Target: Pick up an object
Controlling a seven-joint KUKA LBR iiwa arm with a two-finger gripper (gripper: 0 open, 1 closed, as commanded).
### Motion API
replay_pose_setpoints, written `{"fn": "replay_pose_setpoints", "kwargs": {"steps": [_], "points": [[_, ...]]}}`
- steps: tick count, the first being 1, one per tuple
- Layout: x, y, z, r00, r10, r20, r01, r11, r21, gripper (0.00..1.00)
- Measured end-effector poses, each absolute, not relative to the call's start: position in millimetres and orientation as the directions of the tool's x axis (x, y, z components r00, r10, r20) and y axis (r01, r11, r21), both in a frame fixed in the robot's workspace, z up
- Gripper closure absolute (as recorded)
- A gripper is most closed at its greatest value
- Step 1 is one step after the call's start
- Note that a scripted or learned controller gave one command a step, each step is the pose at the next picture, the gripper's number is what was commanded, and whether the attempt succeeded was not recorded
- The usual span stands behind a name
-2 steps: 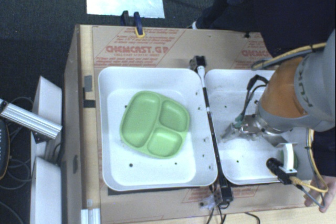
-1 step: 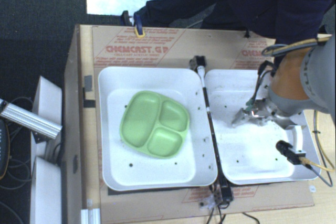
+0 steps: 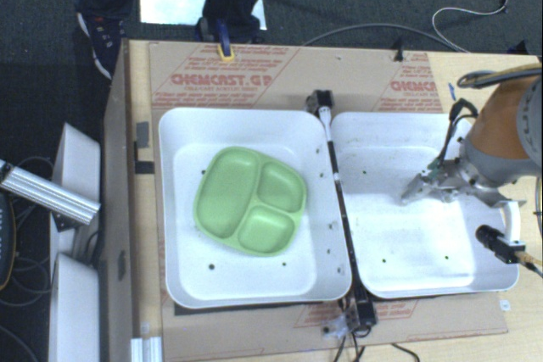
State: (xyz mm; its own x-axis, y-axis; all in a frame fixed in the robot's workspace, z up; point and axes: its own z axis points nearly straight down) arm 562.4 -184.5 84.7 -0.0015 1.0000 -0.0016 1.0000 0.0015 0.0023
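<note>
Reaching in from the right, the gripper (image 3: 422,187) sits low over the right bin (image 3: 399,267), its fingers spread open on nothing, near the bin's middle with bare white floor on all sides. Green divided plate (image 3: 250,199) lies flat in the left bin (image 3: 182,148), roughly centred, clear of every wall and well apart from the gripper across the divider between the bins.

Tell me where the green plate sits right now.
The green plate lies flat in the left bin, near its centre; the gripper is over the right bin.
</note>
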Motion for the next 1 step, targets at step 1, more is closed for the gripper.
{"fn": "replay_pose_setpoints", "kwargs": {"steps": [1], "points": [[620.6,-191.5,85.1,-0.005,1.0,-0.001,1.0,0.005,0.004,0.0]]}}
